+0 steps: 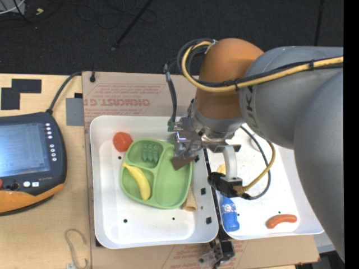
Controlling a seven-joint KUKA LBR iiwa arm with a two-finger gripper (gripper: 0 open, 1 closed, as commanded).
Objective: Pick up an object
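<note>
Green plastic tray (162,186), three-sectioned, smooth: curved banana (138,181) inside; hand (184,153) at rim, grip unclear.

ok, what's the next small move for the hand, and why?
Probably a short straight descent. The hand sits over the right compartment of the green divided plate in the left bin, with a dark brownish piece at its tips; whether that is gripped isn't clear. The banana lies further left.

Robotics lab. Teach pendant (28,156) on cardboard-covered counter (33,228). Loose cables (101,4) on dark floor behind.
</note>
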